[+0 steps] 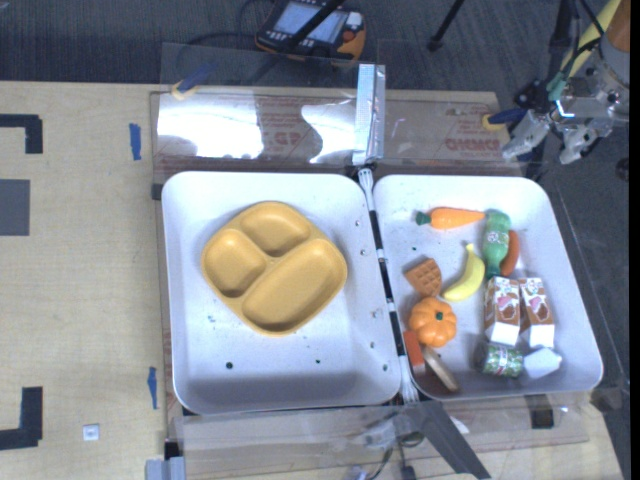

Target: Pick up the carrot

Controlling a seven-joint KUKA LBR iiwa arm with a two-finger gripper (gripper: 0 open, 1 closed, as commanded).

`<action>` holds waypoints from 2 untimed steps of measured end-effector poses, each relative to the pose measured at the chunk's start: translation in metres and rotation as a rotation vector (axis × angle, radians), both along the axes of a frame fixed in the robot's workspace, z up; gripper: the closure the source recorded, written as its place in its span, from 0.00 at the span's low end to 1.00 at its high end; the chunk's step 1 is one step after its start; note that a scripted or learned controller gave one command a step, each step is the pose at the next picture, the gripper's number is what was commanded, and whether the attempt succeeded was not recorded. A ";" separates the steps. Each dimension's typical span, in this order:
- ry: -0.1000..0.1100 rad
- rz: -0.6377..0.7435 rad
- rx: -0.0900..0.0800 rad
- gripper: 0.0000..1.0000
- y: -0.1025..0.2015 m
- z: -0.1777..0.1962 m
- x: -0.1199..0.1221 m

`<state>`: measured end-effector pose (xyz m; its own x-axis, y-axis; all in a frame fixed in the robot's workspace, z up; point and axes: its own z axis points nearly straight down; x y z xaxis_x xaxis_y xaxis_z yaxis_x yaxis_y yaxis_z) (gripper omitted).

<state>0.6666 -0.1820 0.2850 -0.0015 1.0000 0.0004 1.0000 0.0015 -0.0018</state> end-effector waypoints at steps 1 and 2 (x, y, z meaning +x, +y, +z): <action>0.000 0.000 0.000 0.00 0.000 0.000 0.000; -0.006 -0.107 -0.004 0.00 -0.041 0.032 0.000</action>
<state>0.6661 -0.2229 0.3165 0.1050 0.9945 -0.0030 0.9945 -0.1050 0.0046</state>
